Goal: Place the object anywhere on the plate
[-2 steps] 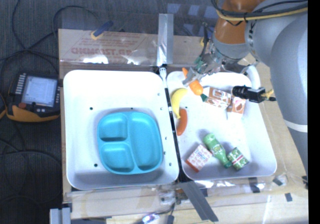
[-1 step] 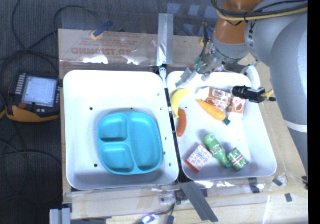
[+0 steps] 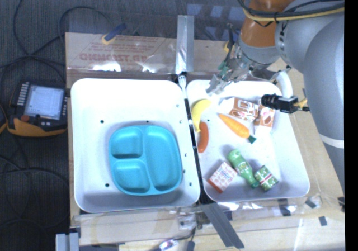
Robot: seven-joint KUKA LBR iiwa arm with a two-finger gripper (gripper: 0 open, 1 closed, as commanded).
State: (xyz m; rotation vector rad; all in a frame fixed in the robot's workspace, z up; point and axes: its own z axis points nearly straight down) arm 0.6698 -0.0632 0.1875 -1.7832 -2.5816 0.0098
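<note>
The pincer [image 3: 217,85] is hovering at the right bin's [image 3: 296,155] far-left corner, just above the banana [image 3: 199,108]; I cannot tell its opening. Picking seems pending. Next: grasping, then carrying left to the blue plate [image 3: 145,159].

The arm [image 3: 321,48] is a smooth, rounded grey shell, bulky in its near segment, with a glossy orange band [image 3: 268,12] above the wrist. A thin black cable loops over that band, and the gripper [image 3: 224,79] is small, metallic and grey
</note>
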